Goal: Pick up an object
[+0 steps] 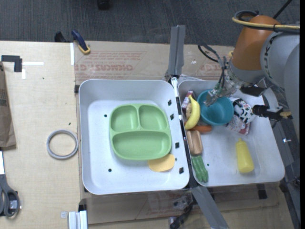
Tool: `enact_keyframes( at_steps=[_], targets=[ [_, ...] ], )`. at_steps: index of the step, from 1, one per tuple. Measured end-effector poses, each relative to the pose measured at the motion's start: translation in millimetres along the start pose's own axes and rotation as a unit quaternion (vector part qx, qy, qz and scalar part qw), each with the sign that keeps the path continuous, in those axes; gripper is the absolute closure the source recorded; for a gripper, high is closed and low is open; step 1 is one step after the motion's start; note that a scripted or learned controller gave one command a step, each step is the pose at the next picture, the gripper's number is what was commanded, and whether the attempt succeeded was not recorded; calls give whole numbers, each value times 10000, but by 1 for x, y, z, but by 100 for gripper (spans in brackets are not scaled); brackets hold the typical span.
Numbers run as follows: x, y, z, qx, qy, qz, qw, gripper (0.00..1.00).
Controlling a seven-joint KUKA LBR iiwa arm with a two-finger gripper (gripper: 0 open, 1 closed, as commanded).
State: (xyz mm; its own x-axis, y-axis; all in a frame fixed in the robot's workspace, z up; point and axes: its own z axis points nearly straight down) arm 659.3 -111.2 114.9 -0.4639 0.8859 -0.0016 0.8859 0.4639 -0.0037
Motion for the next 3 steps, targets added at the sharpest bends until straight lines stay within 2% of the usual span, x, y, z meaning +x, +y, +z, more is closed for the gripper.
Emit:
enact_keyframes(
  at_steps=[1, 2, 3],
  targets=[
    [0, 0, 0, 2, 1, 1, 10000, 0],
    [9, -8, 5, -168, -81, 749, 9970, 0],
    [13, -28, 22, -39, 1, 1023, 9947, 0]
  ],
)
